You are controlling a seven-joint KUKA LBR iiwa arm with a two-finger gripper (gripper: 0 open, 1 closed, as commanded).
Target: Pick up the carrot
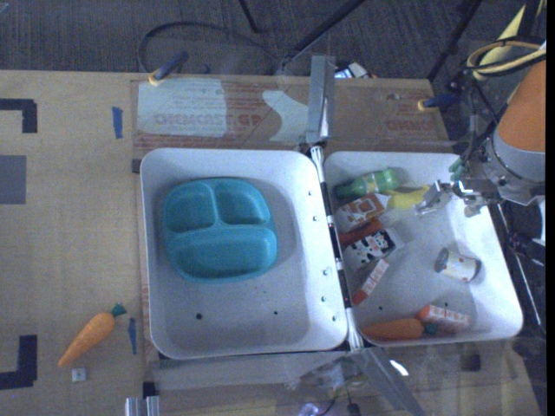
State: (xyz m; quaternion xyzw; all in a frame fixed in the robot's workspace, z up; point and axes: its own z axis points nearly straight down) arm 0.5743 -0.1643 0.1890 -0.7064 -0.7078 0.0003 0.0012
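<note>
An orange carrot (395,328) lies flat along the near wall of the right-hand white bin (506,267), its tip towards the centre divider, with a small orange-and-white packet (446,317) just beside its other end. A second carrot with a green top (88,336) rests on the table (61,232) outside the bins, well apart at the near left, so the arm could settle on the wrong one or on one beyond easy reach. The bin carrot's place against the wall leaves little room for a finger on the far side, and the neighbouring packet may be nudged or caught instead. The grey arm, its orange band (531,111) at the view's right edge, hangs over the bin's far right corner, with the jaws (451,193) pointing left beside a yellow banana-like toy (406,199) and a green bottle (371,183), well apart from either carrot. Whether the jaws stand apart or together cannot be told here. The left bin (173,319) holds a teal divided plate (218,229).
</note>
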